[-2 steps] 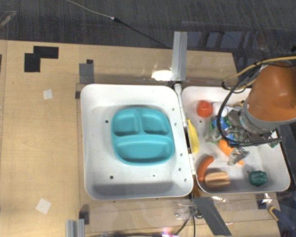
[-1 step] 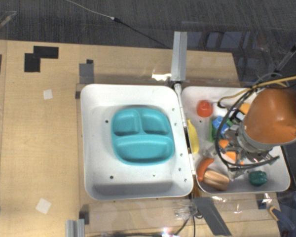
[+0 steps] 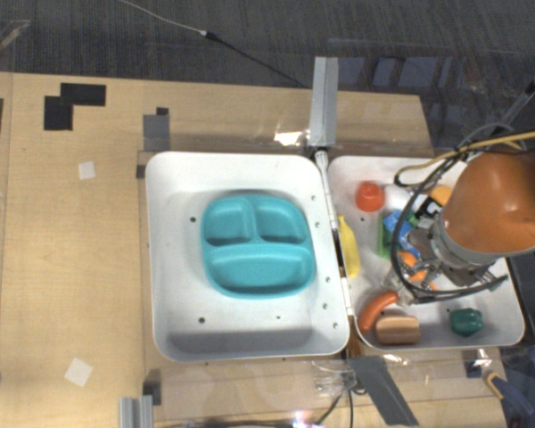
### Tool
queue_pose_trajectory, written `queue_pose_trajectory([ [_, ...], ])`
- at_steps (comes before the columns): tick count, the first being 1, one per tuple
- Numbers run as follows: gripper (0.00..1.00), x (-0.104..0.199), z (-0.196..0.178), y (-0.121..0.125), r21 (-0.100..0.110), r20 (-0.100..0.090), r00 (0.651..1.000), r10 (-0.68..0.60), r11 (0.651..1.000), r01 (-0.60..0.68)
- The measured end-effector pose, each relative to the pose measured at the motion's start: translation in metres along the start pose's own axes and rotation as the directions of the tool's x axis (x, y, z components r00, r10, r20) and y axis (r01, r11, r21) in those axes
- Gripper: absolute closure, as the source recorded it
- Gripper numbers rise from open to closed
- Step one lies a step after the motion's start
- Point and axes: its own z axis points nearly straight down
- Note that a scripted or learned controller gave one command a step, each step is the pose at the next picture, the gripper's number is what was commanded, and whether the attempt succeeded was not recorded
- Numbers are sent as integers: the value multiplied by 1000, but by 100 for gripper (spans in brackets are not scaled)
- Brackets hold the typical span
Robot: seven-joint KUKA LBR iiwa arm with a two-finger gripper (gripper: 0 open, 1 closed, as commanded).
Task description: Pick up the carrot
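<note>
Arm (image 3: pixel 495 205): over right bin (image 3: pixel 514 328).
Gripper (image 3: pixel 416 270): fingers' state cannot be told.
Carrot (image 3: pixel 375 308): right bin's front.
Teal tray (image 3: pixel 254 243): left bin (image 3: pixel 174 310).

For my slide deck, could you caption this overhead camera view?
KUKA arm reaching into the right bin among toy foods, beside the left bin holding a teal divided plate.

— What lies in the left bin (image 3: pixel 169 266)?
— A divided tray (image 3: pixel 254 243), near its middle.
— And the right bin (image 3: pixel 508 328)?
— Several small items crowd it, with the arm (image 3: pixel 495 208) over them, reaching in from the right.
</note>
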Motion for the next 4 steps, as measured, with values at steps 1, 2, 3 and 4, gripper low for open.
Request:
queue_pose_trajectory([
  [1,100,-42,-84,63,-17,-2,906,-424,906,424],
  [2,100,-19,-281,37,-11,-1,787,-617,787,617],
  [3,0,-20,-279,38,-17,0,787,-617,787,617],
  [4,0,2,-145,14,-26,12,477,-879,477,879],
])
